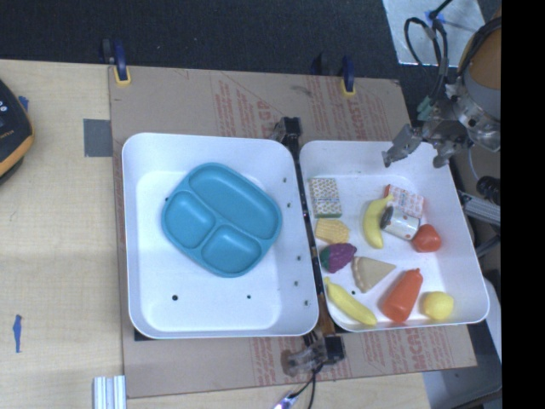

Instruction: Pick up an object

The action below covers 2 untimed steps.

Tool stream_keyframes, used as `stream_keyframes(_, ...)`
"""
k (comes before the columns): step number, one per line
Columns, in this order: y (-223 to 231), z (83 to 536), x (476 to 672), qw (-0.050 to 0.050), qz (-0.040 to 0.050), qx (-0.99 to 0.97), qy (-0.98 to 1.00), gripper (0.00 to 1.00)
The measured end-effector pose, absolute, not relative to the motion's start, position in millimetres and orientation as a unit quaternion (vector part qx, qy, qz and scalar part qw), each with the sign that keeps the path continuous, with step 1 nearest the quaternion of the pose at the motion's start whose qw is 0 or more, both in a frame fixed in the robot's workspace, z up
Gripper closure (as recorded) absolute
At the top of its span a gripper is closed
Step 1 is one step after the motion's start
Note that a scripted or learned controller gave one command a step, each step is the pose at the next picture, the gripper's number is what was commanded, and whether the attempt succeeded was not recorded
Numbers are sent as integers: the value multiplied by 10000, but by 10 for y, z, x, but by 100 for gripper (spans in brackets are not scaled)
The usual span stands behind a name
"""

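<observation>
Arm above the right bin.
Jaws spread wide, holding nothing; toy foods lie just below them.

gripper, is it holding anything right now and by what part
Nothing is held. The gripper hangs open above the back edge of the right bin, with no object between its fingers; the toy food lies in the bin.

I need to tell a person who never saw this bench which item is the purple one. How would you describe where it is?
Start at the right white bin, the one crowded with toy food. Along its left wall, the purple grape-like toy lies just below a yellow corn piece and left of a tan wedge-shaped slice. It is the bin's single purple item.
</observation>
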<state>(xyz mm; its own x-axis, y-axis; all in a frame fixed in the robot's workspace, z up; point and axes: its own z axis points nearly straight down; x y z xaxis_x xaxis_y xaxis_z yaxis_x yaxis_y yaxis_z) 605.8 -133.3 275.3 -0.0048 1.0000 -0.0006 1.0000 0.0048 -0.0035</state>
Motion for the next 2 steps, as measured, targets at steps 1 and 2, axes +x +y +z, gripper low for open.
stream_keyframes(1, -1520, 1957, 6558, 11, 22, -7049, -7093, 0)
stream_keyframes(2, -1316, 913, 6063, 11, 19, -7058, -7084, 0)
